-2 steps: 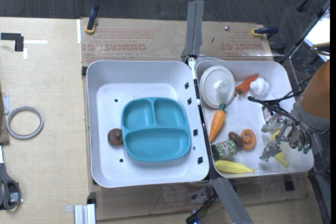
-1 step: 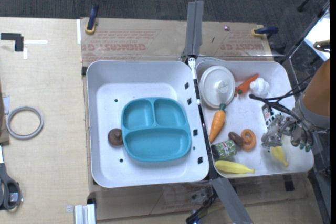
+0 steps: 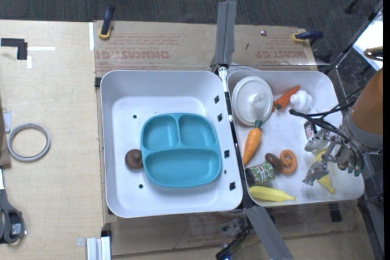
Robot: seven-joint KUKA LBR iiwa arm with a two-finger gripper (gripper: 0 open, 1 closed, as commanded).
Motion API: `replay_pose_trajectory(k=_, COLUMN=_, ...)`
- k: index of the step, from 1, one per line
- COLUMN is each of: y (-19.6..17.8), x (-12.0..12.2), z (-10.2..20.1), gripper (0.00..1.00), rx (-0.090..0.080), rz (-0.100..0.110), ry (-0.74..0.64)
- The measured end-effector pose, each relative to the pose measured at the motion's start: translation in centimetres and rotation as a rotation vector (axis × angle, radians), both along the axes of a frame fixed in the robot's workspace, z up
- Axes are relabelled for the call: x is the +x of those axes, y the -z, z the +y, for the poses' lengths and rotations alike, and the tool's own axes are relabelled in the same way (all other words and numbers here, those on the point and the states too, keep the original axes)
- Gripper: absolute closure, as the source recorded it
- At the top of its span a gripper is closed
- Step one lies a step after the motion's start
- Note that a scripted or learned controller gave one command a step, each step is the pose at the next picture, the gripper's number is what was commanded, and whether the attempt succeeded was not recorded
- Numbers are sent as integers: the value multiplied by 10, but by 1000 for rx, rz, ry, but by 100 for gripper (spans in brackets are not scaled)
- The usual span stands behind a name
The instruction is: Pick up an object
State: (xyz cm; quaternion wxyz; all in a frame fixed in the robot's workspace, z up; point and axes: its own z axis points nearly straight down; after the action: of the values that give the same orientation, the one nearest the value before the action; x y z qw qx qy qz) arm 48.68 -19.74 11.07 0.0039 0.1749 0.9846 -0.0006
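The gripper (image 3: pixel 322 162) hangs low at the right bin's (image 3: pixel 292 78) four o'clock edge, near a yellow piece (image 3: pixel 326 183); its grasp cannot be told. Nothing looks lifted: carrot (image 3: pixel 251 143), donut (image 3: pixel 287 161) and banana (image 3: pixel 272 193) lie loose.

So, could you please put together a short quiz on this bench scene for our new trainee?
1. True or false: the blue divided plate lies in the left bin.
2. Multiple choice: what lies along the near edge of the right bin? A) a spoon B) the banana C) a cup
3. Fill in: the brown lump rests just to the ____ of the blue divided plate, as the camera sees it.

Key
1. True.
2. B; the banana lies just below the green can.
3. Left; the claw is over the right bin, far from it.
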Motion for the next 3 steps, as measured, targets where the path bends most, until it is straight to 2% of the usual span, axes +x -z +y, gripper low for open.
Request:
replay_pose_trajectory(k=1, y=19, x=-9, z=-5, gripper=0, rx=2, rz=7, ry=17)
replay_pose_trajectory(k=2, y=9, x=-7, z=-5, gripper=100, rx=1, rz=4, ry=14)
replay_pose_trajectory(k=3, y=19, x=-9, z=88, gripper=100, rx=3, rz=7, ry=-107)
